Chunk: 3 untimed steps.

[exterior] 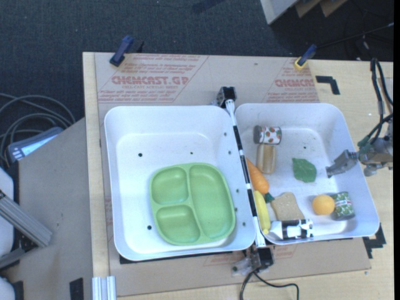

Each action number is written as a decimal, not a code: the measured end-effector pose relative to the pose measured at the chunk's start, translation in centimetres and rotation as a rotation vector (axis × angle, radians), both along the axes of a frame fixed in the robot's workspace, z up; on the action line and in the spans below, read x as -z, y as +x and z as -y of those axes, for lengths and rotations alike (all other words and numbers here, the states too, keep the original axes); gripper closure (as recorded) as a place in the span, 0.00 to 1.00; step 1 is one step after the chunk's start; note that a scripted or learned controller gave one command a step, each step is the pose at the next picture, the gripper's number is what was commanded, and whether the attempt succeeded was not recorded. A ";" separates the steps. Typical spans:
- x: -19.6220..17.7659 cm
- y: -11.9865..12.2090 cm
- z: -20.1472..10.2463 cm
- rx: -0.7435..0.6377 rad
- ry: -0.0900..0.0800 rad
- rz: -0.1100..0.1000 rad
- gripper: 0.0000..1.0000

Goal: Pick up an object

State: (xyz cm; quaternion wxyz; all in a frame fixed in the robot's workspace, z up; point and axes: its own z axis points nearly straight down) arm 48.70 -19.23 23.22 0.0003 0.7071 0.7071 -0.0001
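The gripper (340, 163) is hovering at the right bin's (312, 114) right rim, gripping nothing; how far it is spread is unclear at this angle. The closest candidates are lying just beside it: the green leaf (304, 170) and the orange fruit (322, 204). It is probably best descending straight over 1 isolated item, avoiding the crowded left wall. The left bin (125, 142) is holding a green 3-compartment tray (191, 202). Both bins are sitting on a board over dark carpet.
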 end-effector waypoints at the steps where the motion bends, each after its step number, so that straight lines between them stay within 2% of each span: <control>1: 4.8 5.6 -11.6 -0.002 0.002 -0.001 0.00; 2: 4.7 12.4 -16.7 0.000 0.000 0.000 0.00; 3: 4.7 12.8 -14.5 0.000 -0.001 0.001 0.00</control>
